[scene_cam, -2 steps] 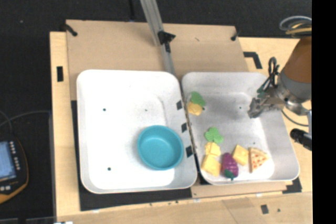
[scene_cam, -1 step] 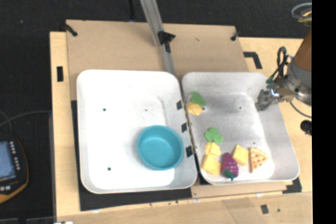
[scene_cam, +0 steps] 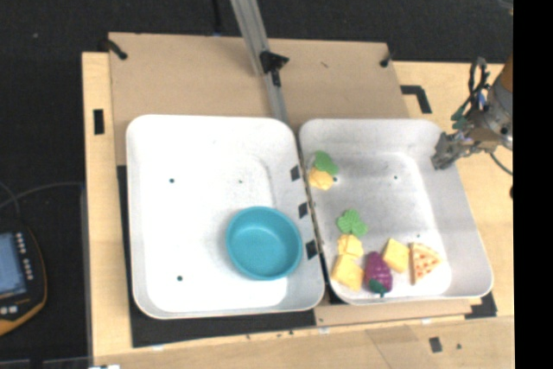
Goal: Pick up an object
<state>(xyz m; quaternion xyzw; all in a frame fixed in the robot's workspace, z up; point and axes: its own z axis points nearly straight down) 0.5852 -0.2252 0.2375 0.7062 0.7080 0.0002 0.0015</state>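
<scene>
- Packed tight at 5 o'clock in the right white plastic bin [scene_cam: 449, 212]: yellow toy cheese blocks [scene_cam: 347, 264], purple grape bunch [scene_cam: 378, 271], pizza slice [scene_cam: 422, 260]; risk of pinching two at once or nudging neighbours aside
- Further up, green leafy toy [scene_cam: 351, 223], then yellow-green toy corn [scene_cam: 321, 172] hard against the divider, wall likely to block a finger
- Blue round bowl [scene_cam: 260, 242] in the left bin [scene_cam: 173, 151], probably too wide to grasp
- At 3 o'clock, grey gripper [scene_cam: 446, 153] over the far right rim, holding nothing, opening impossible to judge

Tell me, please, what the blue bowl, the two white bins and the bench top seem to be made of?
Blue bowl: probably plastic, uniform colour with a soft sheen.
Left bin and right bin: likely moulded plastic, white, rounded corners, slightly speckled surface; painted metal is possible.
Bench top: looks like wood or fibreboard, matte tan, flat, with no visible shine.
</scene>
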